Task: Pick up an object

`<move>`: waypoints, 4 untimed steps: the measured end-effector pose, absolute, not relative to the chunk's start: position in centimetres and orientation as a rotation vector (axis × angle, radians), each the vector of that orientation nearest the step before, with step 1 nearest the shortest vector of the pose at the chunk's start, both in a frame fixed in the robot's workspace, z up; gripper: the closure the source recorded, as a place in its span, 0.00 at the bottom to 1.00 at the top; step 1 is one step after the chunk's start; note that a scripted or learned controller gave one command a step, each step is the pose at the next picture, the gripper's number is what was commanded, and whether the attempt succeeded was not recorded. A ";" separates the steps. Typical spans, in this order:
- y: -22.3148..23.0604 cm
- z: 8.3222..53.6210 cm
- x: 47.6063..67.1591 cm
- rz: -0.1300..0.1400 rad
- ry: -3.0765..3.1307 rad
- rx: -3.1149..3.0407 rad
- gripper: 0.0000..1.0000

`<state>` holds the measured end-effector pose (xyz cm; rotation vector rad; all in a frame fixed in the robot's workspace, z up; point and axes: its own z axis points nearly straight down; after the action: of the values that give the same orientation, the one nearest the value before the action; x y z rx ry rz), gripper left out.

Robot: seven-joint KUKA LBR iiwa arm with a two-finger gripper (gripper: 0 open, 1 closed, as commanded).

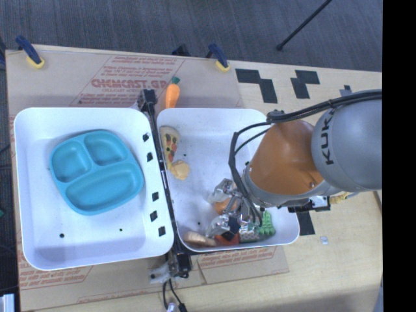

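Bins: two shallow white ones sit side by side on a cardboard-covered bench (214,77), the left bin (29,174) and the right bin (208,119) touching along a black divider. One blue plate (96,169) with three compartments lies in the left bin, toward its 10 o'clock half. Red print on the cardboard at 12 o'clock of the left bin reads "CHEMCAST", with smaller lines too faint to read; the letters "KU" show on the grey arm (348,148). One toy carrot (171,95) lies outside on the cardboard, just beyond the right bin's 11 o'clock corner. Three blue clamps grip the cardboard's far edge, one (29,52) at the left and one (218,55) near the middle being plainest. In the right bin, one pale slice (170,143) with dark spots lies along the left wall, with one small yellowish piece (180,170) touching its 6 o'clock end. A small cluster (224,236) of toy foods, including a tan piece, a red piece and a green piece, crowds the bin's 6 o'clock wall. One gripper (229,208) hangs over this cluster beneath the arm's orange band; whether its jaws are spread or closed cannot be told.
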<state>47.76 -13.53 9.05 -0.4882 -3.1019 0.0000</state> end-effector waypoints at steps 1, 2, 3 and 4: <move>-9.7 9.2 48.6 0.010 -3.136 -0.297 0.00; -16.3 9.0 47.7 -0.002 -3.138 0.077 0.00; -10.7 9.0 48.4 -0.002 -3.136 -0.050 0.00; -10.2 9.0 47.7 0.000 -3.077 0.618 0.00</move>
<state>47.72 -10.23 9.03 0.6182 -3.0768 0.0002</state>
